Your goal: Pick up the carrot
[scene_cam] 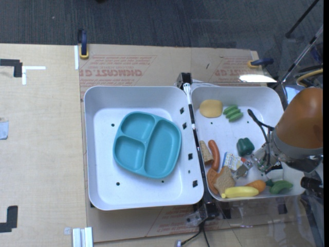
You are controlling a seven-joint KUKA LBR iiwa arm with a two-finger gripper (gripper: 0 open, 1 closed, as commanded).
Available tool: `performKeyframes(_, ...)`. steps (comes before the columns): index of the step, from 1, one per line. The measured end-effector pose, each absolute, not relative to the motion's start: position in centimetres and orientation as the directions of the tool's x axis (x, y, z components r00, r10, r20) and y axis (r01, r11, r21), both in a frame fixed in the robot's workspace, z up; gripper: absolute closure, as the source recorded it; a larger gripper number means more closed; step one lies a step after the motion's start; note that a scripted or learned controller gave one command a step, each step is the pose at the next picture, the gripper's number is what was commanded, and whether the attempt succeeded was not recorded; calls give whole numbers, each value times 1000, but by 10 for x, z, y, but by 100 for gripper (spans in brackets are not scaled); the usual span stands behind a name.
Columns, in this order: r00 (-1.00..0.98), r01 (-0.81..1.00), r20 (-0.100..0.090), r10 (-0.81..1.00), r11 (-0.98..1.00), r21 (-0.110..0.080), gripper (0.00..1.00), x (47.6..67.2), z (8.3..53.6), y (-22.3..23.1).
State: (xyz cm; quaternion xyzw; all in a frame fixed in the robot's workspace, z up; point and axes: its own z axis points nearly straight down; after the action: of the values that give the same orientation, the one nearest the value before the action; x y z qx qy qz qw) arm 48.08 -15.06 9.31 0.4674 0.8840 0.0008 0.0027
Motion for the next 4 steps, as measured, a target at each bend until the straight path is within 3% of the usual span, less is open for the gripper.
performKeyframes(1, -745, 667, -2, 667, 745, 1, 0, 480, 92, -119)
performKeyframes(2, -740, 673, -8, 673, 740, 4, 100, 482, 101, -120)
performKeyframes(3, -717, 697, -5, 697, 717, 2, 100, 479, 119, -152)
performKeyframes(4, -718, 696, -4, 696, 718, 2, 0, 479, 119, -152)
